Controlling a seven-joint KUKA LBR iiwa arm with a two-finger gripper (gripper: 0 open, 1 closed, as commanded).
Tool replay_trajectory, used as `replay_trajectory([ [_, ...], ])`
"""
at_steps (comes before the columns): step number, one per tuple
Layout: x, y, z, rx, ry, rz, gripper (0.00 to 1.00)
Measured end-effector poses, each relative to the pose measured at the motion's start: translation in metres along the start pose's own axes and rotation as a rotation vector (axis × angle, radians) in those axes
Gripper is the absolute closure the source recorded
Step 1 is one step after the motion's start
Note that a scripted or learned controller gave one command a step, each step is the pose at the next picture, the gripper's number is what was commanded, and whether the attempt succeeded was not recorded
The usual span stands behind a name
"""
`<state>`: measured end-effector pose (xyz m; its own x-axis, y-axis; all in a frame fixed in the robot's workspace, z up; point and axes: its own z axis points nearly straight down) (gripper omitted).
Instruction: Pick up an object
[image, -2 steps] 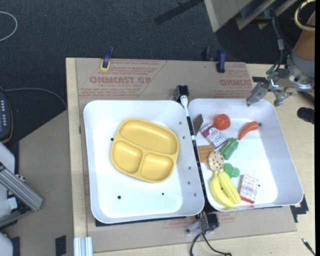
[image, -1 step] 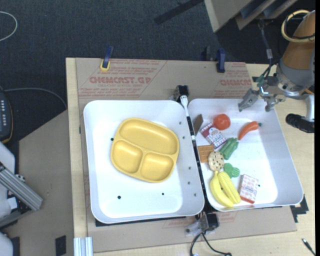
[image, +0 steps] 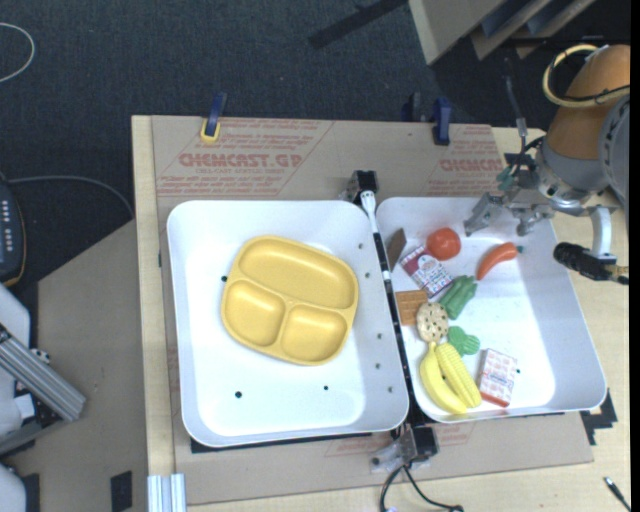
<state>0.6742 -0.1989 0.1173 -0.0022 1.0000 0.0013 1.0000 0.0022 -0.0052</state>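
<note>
Two white bins are sitting side by side on the desk (image: 300, 150) — a yellow tray (image: 288, 298) is lying in the left bin (image: 190, 300). Beside the tray, the right bin (image: 560, 330) is holding a tomato (image: 444, 243), carrot (image: 497, 259), cookie (image: 432, 321) and bananas (image: 447, 376). Fingers (image: 478, 218) are hanging spread just above the tomato — gripping nothing.

Red lettering is showing on the brown board under the bins

The board (image: 300, 150) is carrying "CHEMCAST G P" in large red outline letters behind the left bin, with smaller red lines above and below that are blurring past reading; a second, partly covered print of the same kind is sitting behind the right bin. Two small red-and-white packets (image: 428, 272) (image: 498, 377) in the right bin are bearing print too small to make out
</note>
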Motion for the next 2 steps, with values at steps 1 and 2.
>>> replay_trajectory([
  [1,0.001,0.0,0.035,-0.001,-0.001,0.0,0.0],
  [2,0.001,0.002,0.02,-0.008,-0.003,-0.001,1.0],
])
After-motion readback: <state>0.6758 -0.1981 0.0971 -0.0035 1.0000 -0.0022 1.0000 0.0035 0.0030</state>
